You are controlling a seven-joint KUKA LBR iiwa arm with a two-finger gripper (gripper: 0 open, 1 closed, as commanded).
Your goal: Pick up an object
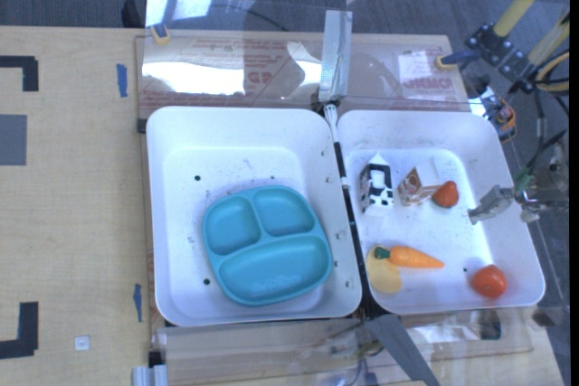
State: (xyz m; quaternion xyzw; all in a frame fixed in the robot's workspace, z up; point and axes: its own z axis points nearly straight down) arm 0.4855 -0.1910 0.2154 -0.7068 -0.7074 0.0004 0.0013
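Seemingly empty, the jaws' opening unclear, at the right bin (520, 230) edge.

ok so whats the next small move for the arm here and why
Probably slide the gripper left and down over the right bin, toward the small red piece. That piece looks nearest, and the gripper sits at the bin's right edge with nothing seen in it.
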